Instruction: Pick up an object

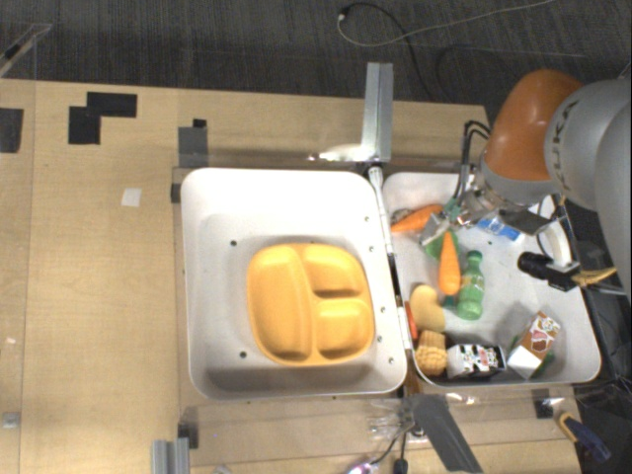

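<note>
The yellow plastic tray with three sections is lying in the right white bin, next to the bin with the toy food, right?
No. The camera view shows the yellow plastic three-section tray lying in the left white bin; the toy food fills the right white bin.

You look down from one fixed camera set high over the counter (89, 294), tilted a little so the far floor (197, 18) with its cable (464, 18) lies along the top of your view. Both bins sit whole in frame: the left bin (212, 215) near the middle, the right bin (583, 354) toward your right edge. The arm (583, 136) comes in from your upper right, close under the lens, so it looms large. The counter's bare wood runs off your left side.
</note>
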`<action>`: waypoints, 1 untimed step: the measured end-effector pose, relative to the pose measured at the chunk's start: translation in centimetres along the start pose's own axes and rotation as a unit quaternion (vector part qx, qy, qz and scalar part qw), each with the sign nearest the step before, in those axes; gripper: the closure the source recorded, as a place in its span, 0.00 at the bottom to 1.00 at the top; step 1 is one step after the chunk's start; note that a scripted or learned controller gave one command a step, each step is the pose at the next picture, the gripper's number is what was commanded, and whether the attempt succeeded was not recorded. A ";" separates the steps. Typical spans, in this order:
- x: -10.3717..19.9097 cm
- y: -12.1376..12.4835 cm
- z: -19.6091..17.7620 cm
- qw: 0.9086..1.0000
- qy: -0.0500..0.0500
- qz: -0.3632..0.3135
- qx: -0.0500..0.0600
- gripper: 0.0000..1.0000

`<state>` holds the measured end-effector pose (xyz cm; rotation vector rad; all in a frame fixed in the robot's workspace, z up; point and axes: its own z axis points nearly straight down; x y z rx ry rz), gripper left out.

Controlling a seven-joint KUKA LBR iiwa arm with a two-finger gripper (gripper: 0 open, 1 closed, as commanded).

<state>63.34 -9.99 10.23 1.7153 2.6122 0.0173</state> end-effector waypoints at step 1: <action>6.4 5.9 -8.5 1.000 0.003 -0.009 0.005 1.00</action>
